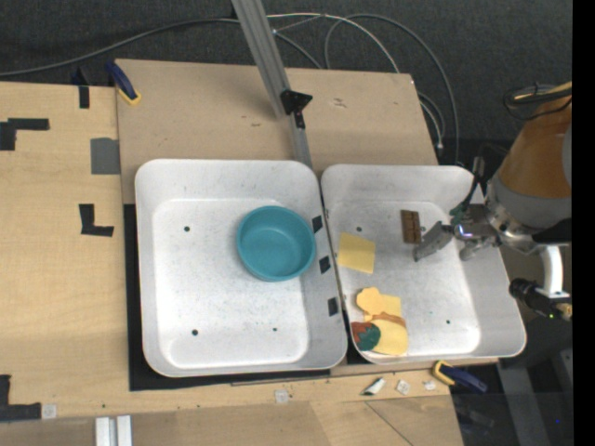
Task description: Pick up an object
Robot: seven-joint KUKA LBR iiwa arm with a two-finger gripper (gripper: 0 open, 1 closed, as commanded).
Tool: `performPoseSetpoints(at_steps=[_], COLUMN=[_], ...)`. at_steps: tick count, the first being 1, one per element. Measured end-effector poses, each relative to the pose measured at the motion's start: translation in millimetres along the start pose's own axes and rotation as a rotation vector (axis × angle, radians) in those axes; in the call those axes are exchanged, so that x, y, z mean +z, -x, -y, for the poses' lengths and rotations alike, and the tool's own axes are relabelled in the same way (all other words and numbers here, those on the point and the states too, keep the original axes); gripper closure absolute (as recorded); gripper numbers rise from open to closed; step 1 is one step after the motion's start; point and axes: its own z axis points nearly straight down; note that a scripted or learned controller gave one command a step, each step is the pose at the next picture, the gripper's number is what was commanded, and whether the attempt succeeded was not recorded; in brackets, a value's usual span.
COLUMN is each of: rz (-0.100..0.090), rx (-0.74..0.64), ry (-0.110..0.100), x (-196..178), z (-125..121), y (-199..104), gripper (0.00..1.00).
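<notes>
Along the bottom edge of the frame, nearest the lens, runs the bench's light wooden lip point(232, 407), with a few small white scraps and a blue-and-yellow clip point(456, 374) at lower right.

Going from the left, the left bin point(167, 342) holds a teal bowl point(274, 242), upright, toward the bin's right side. The right bin point(493, 337) carries a pale yellow square point(357, 253) near its left wall. Below that sits a cluster of yellow pieces with a red and a green one point(379, 321), touching or overlapping. A small brown block point(409, 225) lies in the upper middle.

Just right of the brown block hangs the gripper point(439, 242), reaching in from the right edge. Its dark fingers point(429, 244) slant down toward the bin floor. Nothing is seen between them, and how wide they stand I cannot tell from this angle.

By my reckoning the step in hand is the approach: no object is lifted yet. The brown block looks the likeliest target, being nearest. The next move would call for shifting slightly left and up in the frame, centring over the block, descending, then closing on it.
</notes>
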Motion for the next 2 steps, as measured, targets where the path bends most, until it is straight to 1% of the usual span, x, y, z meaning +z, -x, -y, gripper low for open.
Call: performPoseSetpoints(at_steps=[1,2], rz=[-0.002,-0.001], rx=[-0.001,-0.002], ry=[-0.002,0.003], x=[60,47], z=[-1,-2], y=[-10,-10], gripper=[0.0,1.0])
